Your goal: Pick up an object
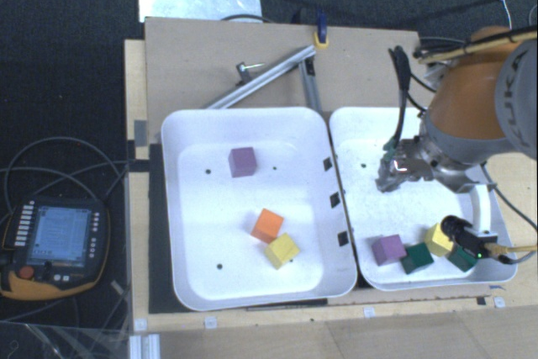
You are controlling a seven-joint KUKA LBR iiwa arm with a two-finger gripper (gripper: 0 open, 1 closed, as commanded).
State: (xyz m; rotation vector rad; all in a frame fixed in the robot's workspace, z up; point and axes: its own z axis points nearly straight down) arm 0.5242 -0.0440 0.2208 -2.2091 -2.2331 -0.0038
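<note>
My gripper (392, 175) hangs over the middle of the right bin (361, 130), reaching in from the right, with nothing seen in it. Along that bin's front edge lie a purple cube (388, 249), a dark green block (416, 258), a yellow block (437, 239) and a second green block (461, 259). All of them sit well in front of the gripper. The left bin (181, 181) holds a purple cube (242, 161) towards the back, with an orange cube (267, 224) touching a yellow cube (282, 250) near the front.
The grey and orange arm (479, 101) covers the right bin's far right side. A metal bar (265, 76) lies slantwise on the brown board behind the bins. A teach pendant (55, 246) with cables rests on the floor at the left.
</note>
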